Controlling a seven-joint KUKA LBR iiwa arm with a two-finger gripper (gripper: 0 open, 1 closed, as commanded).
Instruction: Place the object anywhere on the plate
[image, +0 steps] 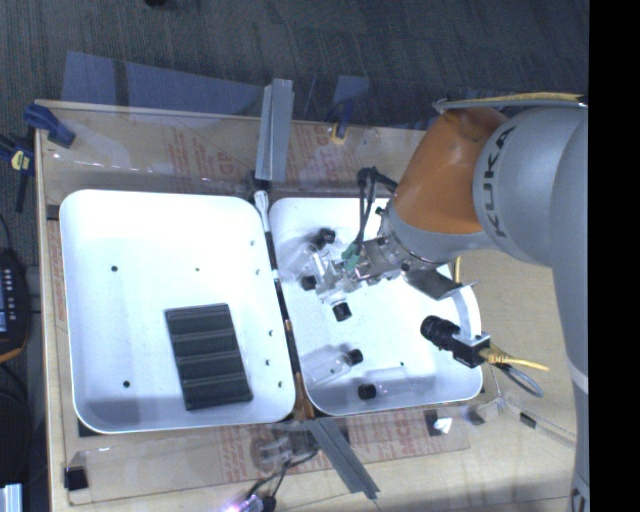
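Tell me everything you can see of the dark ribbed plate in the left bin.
The plate is a dark grey, nearly black rectangular slab, matte like rubber or plastic, with four raised ribs running across its width. It lies flat on the floor of the left bin, in the lower middle, turned slightly off the bin's edges, its near end close to the front wall. Nothing rests on it and nothing else touches it. The gripper is over the right bin.

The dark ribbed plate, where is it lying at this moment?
The dark ribbed plate lies in the left bin, in its lower middle part, near the divider to the right bin, where the pincer is.
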